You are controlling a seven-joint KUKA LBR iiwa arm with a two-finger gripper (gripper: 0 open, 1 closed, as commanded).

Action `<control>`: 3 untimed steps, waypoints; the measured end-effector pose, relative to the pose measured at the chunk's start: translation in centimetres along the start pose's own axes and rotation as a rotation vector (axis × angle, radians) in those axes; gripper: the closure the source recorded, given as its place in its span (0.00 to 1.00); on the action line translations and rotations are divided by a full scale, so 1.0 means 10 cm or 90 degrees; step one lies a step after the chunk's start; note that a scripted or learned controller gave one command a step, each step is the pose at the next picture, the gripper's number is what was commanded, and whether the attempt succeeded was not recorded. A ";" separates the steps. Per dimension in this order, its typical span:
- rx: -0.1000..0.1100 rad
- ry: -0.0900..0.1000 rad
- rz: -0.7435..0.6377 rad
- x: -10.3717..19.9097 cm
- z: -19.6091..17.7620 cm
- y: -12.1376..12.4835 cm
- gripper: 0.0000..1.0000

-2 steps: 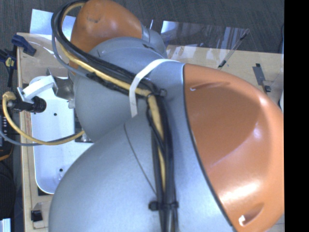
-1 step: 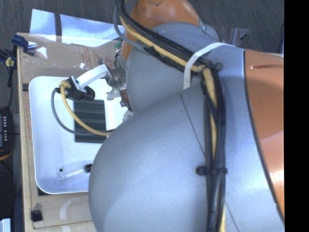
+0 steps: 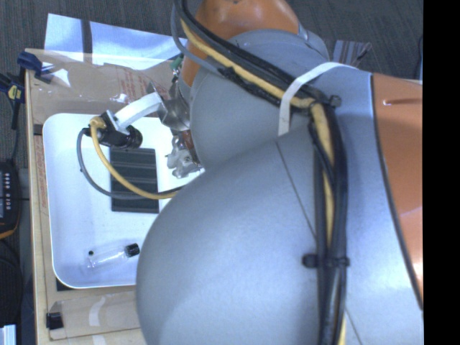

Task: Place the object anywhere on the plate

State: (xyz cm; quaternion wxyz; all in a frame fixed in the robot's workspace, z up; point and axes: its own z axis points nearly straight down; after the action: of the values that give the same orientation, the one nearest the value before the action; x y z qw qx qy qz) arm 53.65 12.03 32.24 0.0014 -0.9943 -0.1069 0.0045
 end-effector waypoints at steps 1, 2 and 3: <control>-0.003 0.002 -0.002 -0.48 0.57 -0.70 1.00; -0.001 -0.001 -0.224 -0.39 0.61 -1.10 1.00; -0.001 -0.001 -0.224 -0.39 0.61 -1.10 0.00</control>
State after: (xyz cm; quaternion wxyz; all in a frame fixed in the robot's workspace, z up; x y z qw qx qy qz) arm 47.43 21.93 26.23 0.0012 -0.9603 -0.2790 0.0049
